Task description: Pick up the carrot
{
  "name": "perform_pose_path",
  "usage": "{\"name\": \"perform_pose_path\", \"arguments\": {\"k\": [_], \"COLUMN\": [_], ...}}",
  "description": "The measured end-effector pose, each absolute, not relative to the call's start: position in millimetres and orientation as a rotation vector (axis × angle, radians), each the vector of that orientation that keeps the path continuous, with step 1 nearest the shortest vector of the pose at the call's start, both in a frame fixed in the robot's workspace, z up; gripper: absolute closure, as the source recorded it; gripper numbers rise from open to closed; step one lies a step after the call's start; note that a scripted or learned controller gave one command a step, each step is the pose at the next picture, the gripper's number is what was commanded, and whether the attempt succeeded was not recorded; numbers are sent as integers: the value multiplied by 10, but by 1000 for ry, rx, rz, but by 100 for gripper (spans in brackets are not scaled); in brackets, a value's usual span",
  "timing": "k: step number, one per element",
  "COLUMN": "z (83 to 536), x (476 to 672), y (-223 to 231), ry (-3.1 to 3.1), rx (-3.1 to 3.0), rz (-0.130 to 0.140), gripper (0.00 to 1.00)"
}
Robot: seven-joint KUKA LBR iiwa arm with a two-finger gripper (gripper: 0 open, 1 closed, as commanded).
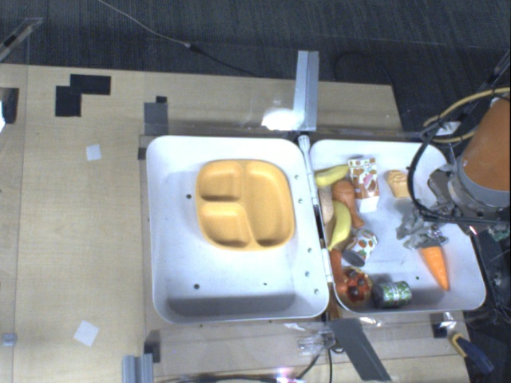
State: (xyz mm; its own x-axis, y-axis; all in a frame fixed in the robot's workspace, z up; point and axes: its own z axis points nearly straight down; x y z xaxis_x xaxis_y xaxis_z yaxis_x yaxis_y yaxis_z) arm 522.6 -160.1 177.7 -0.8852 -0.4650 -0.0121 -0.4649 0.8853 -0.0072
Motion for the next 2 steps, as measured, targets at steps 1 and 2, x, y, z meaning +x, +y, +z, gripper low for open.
{"name": "perform_pose_path", "arguments": {"k": [1,2], "z": [953,2001], "x": [5024,5115], "y": [-1992,-1723], "ry": [2953,3074], "rx": [-1058,-573], "rz": [-2,-8], "gripper": [100,100]}}
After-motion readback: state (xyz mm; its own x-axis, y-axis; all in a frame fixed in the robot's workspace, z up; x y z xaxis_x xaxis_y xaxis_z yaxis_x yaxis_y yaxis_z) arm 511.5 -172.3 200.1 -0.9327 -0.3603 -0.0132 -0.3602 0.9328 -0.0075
